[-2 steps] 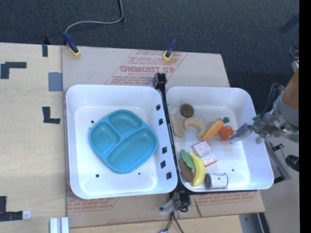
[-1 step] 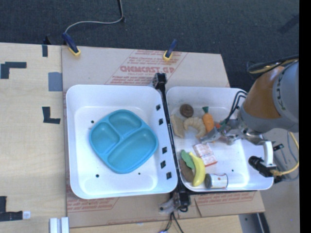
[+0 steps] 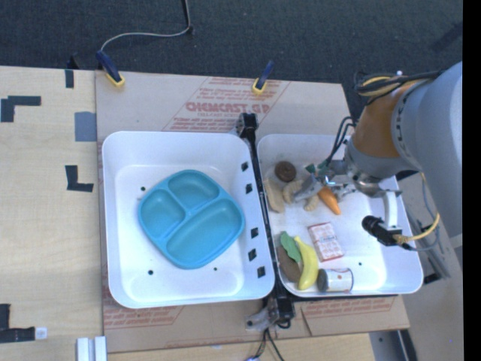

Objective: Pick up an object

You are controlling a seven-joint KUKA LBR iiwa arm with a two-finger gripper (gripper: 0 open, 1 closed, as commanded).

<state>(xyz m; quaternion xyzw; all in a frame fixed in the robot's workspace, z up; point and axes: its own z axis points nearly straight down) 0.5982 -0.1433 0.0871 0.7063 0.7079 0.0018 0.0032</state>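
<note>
Brown cardboard (image 3: 225,104) under the bins reads "CHEMCAST".

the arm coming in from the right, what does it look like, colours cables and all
The arm is bulky, rounded and light grey, with an orange band above the wrist. Yellow and black cables loop over the band's top and run down beside a black fitting near the right bin's edge. The gripper is a small grey metal piece with dark parts.
</note>
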